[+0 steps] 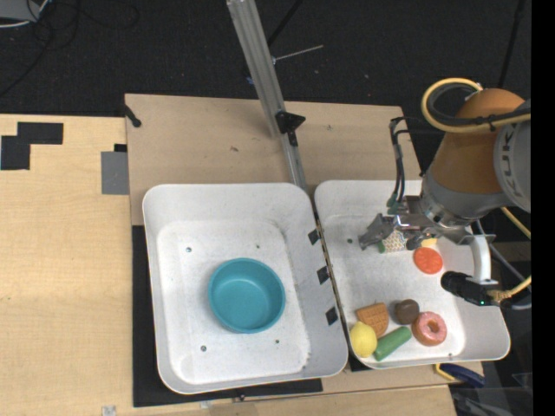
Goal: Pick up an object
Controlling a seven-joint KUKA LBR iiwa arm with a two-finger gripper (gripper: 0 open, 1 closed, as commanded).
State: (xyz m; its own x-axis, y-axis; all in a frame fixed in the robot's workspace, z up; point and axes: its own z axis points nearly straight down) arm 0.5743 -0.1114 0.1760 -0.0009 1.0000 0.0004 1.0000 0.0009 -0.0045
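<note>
My gripper (pixel 380 233) hangs low over the middle of the right bin (pixel 347 206), reaching in from the right under the grey and orange arm. A small pale speckled object (pixel 395 243) lies right beside it, partly covered by the gripper body. Just to the right sits a round orange-red piece (pixel 427 259). Toward the bin's front edge lie a yellow lemon (pixel 363 341), an orange waffle-like piece (pixel 373 315), a green cucumber (pixel 393 342), a brown lump (pixel 405 308) and a pink donut (pixel 430 328).
In the left bin (pixel 173 224) stands a teal bowl (pixel 247 295). A slanted metal rail (pixel 264 68) runs from the top down to the divider between the bins. Black cables and a black fitting (pixel 468 289) hang off the arm at the right bin's edge.
</note>
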